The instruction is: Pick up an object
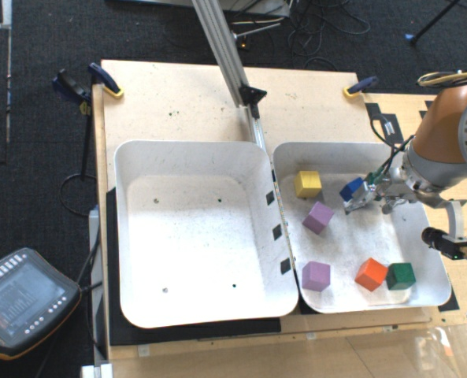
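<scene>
We see the end effector (365, 198) in the right bin (422, 294), its fingers closed on the blue cube (351, 190), just right of the yellow cube (308, 184).

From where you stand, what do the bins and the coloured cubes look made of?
Bins: likely thin moulded plastic, matte white, with rounded corners and a speckled floor. Cubes, such as the yellow and orange: painted wood or foam, flat colour without shine; the view leaves this open.
</scene>
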Controlling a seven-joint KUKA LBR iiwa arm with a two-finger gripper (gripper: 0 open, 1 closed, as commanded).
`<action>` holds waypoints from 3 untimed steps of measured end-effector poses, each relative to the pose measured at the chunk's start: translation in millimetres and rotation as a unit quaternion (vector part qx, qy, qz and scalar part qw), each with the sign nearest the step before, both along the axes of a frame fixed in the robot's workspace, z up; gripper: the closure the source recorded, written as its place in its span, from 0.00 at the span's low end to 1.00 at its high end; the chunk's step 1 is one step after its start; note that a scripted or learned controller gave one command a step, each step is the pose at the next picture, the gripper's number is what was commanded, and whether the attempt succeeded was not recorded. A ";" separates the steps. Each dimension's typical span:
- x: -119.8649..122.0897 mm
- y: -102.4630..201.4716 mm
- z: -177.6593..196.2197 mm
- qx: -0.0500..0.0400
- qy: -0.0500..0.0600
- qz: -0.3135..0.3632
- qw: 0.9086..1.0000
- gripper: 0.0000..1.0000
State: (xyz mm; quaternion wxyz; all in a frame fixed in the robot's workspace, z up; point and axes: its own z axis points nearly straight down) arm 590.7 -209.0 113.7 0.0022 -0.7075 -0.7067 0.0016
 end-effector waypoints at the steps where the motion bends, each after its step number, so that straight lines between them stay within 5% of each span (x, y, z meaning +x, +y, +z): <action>1: 2.0 -0.3 14.4 -0.001 -0.004 0.000 1.000 1.00; 3: -1.5 7.4 108.1 -0.002 -0.006 0.002 1.000 1.00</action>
